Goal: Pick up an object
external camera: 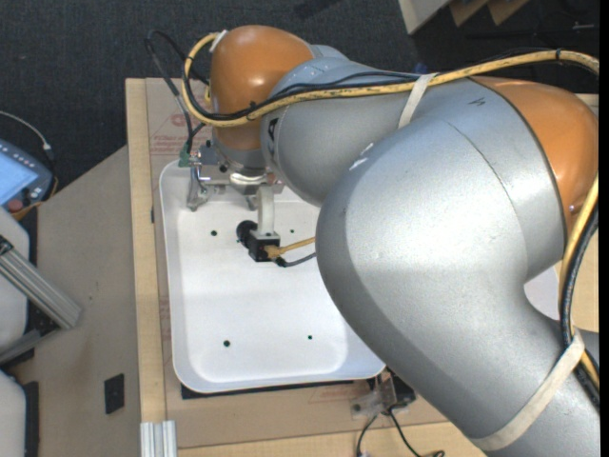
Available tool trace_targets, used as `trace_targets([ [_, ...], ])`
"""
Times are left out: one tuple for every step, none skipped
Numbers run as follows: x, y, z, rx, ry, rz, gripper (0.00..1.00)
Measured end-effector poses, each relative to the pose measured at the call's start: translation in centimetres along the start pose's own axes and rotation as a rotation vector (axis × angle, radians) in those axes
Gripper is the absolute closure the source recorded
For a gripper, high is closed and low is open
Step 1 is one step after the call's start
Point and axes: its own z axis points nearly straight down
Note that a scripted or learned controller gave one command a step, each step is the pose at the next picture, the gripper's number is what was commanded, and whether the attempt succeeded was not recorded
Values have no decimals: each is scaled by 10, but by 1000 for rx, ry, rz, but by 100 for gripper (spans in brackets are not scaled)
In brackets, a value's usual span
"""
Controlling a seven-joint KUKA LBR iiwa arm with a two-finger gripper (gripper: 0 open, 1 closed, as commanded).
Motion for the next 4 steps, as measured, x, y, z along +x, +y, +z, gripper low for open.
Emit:
trace_targets([
  [-1, 1, -14, -4, 0, 1, 100],
  [0, 1, -25, -6, 1, 0, 100],
  [0, 2, -35, -8, 1, 0, 100],
  [0, 2, -46, -10, 1, -1, 100],
])
